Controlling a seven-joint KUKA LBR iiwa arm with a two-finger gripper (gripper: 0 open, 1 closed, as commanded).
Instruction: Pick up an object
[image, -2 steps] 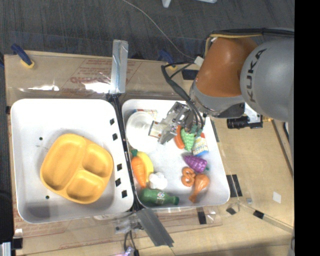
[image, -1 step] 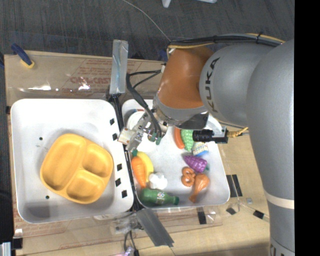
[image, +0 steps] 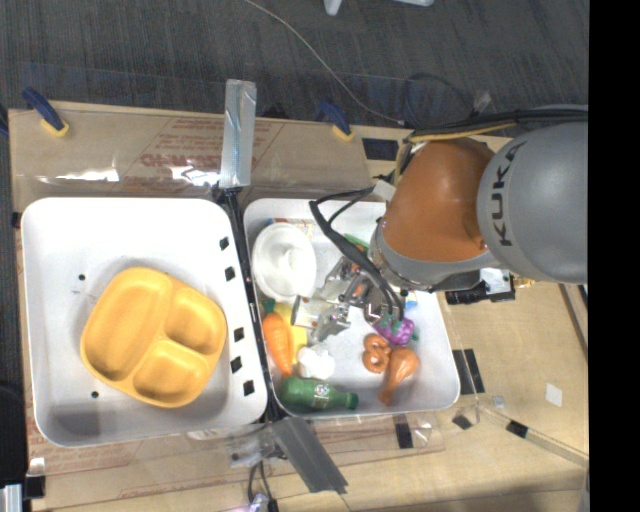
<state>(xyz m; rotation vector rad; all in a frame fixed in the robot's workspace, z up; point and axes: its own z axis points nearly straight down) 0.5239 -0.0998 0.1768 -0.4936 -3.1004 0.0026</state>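
Gripper (image: 335, 305), grip state unclear, above right bin (image: 440, 385); carrot (image: 279, 342) at 8 o'clock: light, stiff, slick; grasp mid-body.

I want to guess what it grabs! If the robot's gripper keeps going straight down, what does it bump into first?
Probably the small white lumpy object lying just below the gripper in the right white bin, beside the orange carrot. Depth is hard to judge from above, so that's a guess.

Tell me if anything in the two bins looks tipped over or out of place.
The green bottle lies on its side along the right bin's near wall. Nothing else stands out; the yellow tray sits flat in the left bin.
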